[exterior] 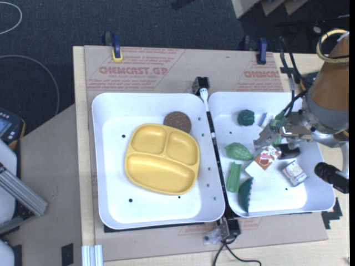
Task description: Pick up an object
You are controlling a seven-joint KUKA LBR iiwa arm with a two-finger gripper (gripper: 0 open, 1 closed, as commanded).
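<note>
Camera view: jaws (273, 139) hang low in the right bin (316, 204) above the red-and-white packet (267, 158) — their state cannot be told. Nothing lifted — grasp and raise remain.

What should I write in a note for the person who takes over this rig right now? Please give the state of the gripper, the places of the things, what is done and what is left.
Gripper: low over the right white bin, above the red and white packet; whether its fingers are open or shut cannot be told.
Right bin: dark green round piece, light green bumpy piece, green stick, dark green curved piece, small white wrapped packet.
Left white bin: yellow divided plastic tray, brown round disc at its far edge.
Done: nothing seen lifted.
Left: grasp one object and raise it.
</note>
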